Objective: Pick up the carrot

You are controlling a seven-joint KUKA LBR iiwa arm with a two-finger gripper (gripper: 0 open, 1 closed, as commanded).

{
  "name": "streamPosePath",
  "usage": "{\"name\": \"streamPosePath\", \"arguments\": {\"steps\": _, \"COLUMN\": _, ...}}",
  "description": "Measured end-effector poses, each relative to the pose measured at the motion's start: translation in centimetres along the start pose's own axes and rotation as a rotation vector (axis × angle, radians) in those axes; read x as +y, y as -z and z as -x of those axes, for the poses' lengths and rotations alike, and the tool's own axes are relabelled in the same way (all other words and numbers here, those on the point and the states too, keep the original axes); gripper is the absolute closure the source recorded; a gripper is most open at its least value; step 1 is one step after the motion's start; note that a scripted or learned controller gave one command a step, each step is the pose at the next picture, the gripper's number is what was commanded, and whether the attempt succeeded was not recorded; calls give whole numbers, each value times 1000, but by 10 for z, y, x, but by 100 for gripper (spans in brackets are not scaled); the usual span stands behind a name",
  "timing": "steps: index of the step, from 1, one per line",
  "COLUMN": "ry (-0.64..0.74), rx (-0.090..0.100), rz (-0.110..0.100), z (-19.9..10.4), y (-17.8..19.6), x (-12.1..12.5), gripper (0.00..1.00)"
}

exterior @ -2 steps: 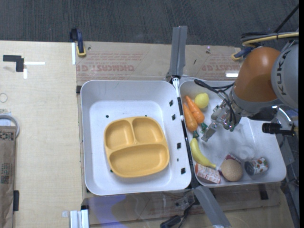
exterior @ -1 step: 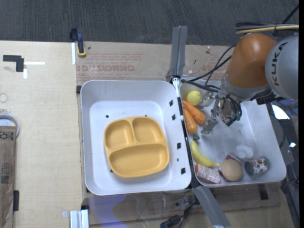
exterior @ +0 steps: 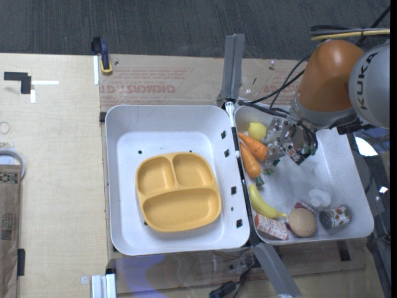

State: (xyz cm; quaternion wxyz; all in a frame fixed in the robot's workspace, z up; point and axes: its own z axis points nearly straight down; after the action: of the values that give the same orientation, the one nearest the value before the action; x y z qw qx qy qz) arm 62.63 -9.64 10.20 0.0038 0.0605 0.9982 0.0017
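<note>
The orange carrot (exterior: 251, 152) lies in the right bin (exterior: 356, 185), against its left wall; it looks like two orange pieces side by side, with a bit of green at the lower end. My gripper (exterior: 277, 149) hangs just right of the carrot, close to its upper piece. I cannot tell whether it touches the carrot. Nothing is visibly lifted.
A yellow lemon (exterior: 257, 130) sits just behind the carrot and a banana (exterior: 265, 206) just in front of it. A round bun (exterior: 303, 222), a small patterned cup (exterior: 335, 216) and a red-and-white packet (exterior: 272, 228) crowd the bin's front. The left bin (exterior: 124, 166) holds a yellow divided plate (exterior: 178, 191).
</note>
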Motion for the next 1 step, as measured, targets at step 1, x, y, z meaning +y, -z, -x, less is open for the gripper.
{"name": "streamPosePath", "arguments": {"steps": 1, "ry": 385, "rx": 2, "rz": -1, "z": 5, "y": 91, "x": 45, "gripper": 100}}
